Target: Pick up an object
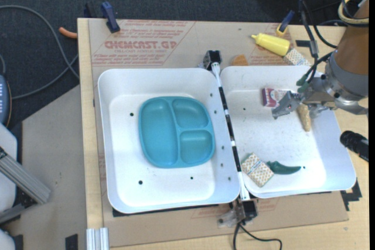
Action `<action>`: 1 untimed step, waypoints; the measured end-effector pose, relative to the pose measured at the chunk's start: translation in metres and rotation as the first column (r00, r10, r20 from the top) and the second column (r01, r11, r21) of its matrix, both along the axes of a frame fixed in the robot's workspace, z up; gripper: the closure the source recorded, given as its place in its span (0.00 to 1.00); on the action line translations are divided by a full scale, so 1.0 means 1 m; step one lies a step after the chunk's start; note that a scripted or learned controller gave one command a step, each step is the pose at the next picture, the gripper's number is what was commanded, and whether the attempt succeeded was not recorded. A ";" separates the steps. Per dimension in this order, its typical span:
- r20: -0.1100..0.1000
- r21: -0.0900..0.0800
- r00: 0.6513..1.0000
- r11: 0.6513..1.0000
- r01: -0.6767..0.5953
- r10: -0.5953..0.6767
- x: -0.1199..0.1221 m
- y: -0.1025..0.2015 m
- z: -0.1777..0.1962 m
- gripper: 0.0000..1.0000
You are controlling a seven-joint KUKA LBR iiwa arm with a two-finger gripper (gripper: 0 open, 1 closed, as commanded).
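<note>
Tool (291,107) hides part of a red-white packet (270,96) (fingers indistinct).

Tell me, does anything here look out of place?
Yes. A yellow bottle lies on its side on the bench behind the right bin, outside both bins. A small patterned box sits askew at that bin's near-left corner, against a green pepper.

Bright, even overhead light; white bins (117,126) slightly blown out, soft shadows, mild overall blur, arm (351,67) at 3 o'clock smeared.
</note>
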State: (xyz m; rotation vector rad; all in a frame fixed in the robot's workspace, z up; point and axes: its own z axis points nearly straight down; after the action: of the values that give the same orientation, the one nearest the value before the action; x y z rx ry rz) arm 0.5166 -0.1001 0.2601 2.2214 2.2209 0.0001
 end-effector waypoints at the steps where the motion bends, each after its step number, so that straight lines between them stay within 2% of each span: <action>1: 0.000 0.000 1.000 1.000 0.000 0.000 0.088 -0.027 -0.176 0.00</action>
State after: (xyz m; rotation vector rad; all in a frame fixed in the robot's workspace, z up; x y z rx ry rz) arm 0.6043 -0.1274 0.0846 2.2210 2.2207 0.0005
